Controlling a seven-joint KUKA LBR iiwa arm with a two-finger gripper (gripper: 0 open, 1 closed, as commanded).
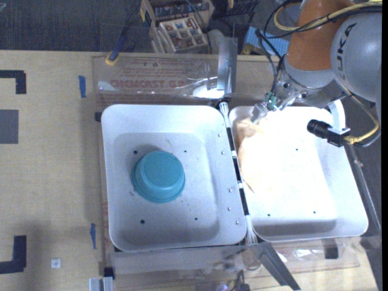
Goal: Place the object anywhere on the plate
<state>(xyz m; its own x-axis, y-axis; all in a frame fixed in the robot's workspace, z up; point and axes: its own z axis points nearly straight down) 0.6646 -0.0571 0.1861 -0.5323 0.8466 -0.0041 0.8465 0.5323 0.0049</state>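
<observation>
A round blue plate (159,176), looking like an upturned dish, sits in the middle of the left bin (115,132). A pale peach object (245,133) lies at the far left of the right bin (339,223), washed out by glare, so its outline is unclear. My gripper (264,109) hangs over the right bin's back left corner, just above and to the right of the peach object. Whether it touches the object cannot be told from here.
The divider between the bins (233,162) runs right beside the peach object. A clear plastic sheet (157,80) lies behind the left bin. A black part with a cable (324,131) juts over the right bin. Boxes and clutter (179,20) stand behind the bench.
</observation>
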